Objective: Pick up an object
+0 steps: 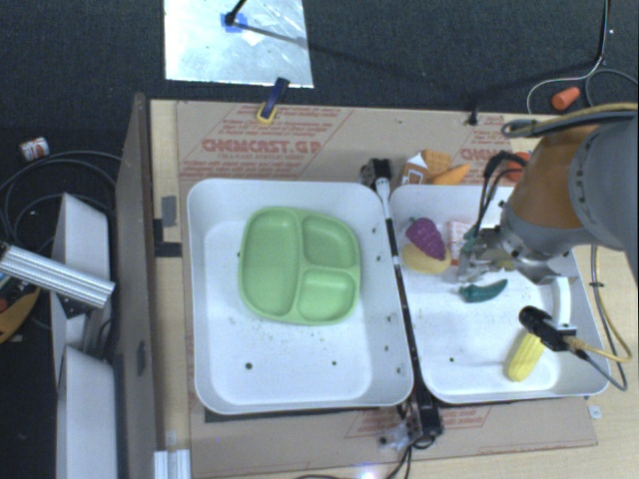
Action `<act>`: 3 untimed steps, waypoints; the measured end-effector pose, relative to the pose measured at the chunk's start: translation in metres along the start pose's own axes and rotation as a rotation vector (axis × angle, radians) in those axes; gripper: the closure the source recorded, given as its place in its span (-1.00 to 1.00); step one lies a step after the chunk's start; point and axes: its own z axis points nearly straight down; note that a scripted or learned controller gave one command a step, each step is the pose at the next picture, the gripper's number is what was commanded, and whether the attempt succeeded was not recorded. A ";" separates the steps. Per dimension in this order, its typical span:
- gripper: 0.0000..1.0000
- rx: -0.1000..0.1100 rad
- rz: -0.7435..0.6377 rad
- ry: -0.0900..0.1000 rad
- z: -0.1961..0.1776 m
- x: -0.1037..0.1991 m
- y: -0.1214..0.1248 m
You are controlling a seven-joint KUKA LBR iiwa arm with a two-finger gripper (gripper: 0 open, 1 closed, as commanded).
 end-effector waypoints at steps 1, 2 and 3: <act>-1.00 0.000 0.000 0.000 0.000 0.000 0.000; -1.00 0.002 0.002 0.000 0.011 -0.004 -0.008; 1.00 -0.001 0.000 0.000 0.000 -0.003 -0.007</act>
